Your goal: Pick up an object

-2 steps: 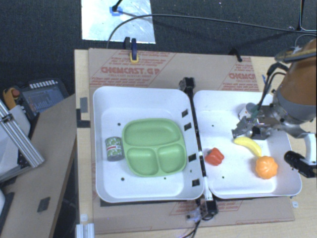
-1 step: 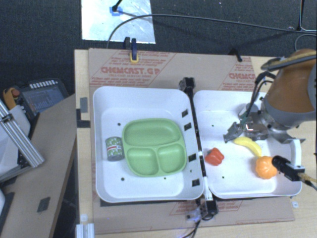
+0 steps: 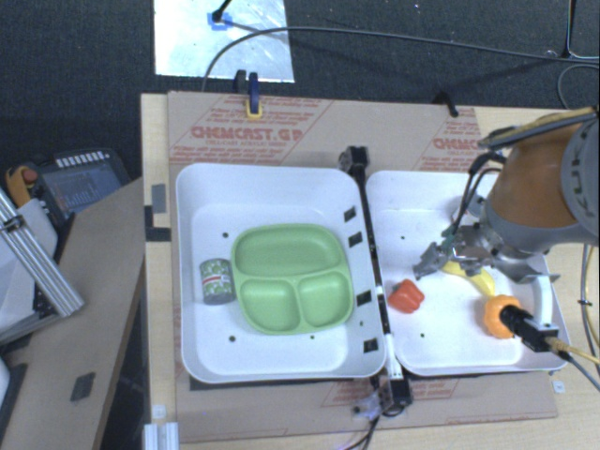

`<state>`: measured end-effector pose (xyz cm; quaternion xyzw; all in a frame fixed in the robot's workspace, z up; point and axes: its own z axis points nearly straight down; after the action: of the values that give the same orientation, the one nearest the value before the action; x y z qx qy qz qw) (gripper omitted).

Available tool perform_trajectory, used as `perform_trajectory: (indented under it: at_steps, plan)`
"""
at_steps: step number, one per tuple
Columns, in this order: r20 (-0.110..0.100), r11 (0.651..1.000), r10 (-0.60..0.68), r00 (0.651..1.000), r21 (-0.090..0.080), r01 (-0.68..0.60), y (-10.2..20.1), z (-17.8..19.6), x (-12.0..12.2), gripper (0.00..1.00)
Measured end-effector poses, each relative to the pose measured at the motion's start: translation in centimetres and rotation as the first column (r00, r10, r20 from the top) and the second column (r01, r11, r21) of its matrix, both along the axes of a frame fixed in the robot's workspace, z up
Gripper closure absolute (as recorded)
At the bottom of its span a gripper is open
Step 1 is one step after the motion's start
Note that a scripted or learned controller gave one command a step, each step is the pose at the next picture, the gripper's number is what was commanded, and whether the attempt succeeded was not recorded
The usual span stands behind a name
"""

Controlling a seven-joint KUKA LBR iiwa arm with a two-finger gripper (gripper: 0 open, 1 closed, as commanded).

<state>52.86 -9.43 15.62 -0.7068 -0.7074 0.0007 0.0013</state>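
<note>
The right bin (image 3: 412,204) holds a red-orange object (image 3: 406,296) near its left wall, a yellow banana (image 3: 475,277) to its right, and an orange round object (image 3: 494,314) at the front right. My gripper (image 3: 437,257) hangs low over the bin's middle, just above and right of the red-orange object and beside the banana's left end. Nothing can be seen held in it. The arm's wrist covers the bin's right side.
In the left bin (image 3: 202,195) lie a green divided tray (image 3: 286,279) and a small can (image 3: 217,280) against its left side. A black divider with clips (image 3: 367,251) runs between the bins. Cables cross the dark floor behind.
</note>
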Motion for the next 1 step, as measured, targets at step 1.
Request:
perform_trajectory:
  at_steps: [1]
  plan:
    - [0.003, 1.000, -0.001, 1.000, -0.002, 0.001, -1.07, -5.42, -0.03, 0.00]
